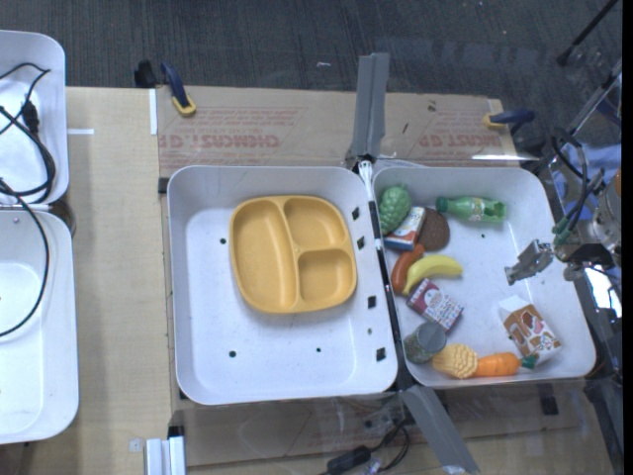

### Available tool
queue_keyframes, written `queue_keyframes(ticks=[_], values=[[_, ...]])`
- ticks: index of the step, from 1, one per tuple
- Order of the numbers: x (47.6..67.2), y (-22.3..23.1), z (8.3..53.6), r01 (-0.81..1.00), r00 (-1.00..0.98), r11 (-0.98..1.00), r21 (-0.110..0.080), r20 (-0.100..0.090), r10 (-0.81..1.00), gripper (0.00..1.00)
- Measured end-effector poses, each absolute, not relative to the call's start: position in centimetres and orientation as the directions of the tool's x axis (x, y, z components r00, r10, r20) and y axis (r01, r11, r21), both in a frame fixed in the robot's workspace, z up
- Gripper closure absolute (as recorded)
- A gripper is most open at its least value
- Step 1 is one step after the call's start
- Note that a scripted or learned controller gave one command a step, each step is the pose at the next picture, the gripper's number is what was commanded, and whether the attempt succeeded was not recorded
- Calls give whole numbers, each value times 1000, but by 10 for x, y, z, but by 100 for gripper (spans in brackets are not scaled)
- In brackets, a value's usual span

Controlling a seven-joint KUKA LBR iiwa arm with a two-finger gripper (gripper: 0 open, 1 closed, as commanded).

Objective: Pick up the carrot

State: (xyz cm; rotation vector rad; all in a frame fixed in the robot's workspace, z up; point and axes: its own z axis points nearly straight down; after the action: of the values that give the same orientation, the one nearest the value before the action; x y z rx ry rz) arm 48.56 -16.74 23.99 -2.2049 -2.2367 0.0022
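The carrot (497,364) is orange with a green stub at its right end. It lies flat near the front wall of the right bin (554,295), its left tip touching a yellow corn cob (457,361). My gripper (529,262) hangs over the right side of that bin, above bare floor, up and to the right of the carrot and well apart from it. A small juice carton (529,331) lies between the gripper and the carrot. Nothing is held.
The right bin also holds a green bottle (473,207), a green vegetable (395,206), a banana (433,268), a red packet (435,304), a grey can (425,343) and an orange sausage-like piece (404,269). A yellow divided plate (293,253) sits in the left bin (198,295).
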Motion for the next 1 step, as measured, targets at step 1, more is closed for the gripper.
queue_keyframes(ticks=[1], values=[[478, -20, 190, 996, -87, 87, -3, 0, 996, 0]])
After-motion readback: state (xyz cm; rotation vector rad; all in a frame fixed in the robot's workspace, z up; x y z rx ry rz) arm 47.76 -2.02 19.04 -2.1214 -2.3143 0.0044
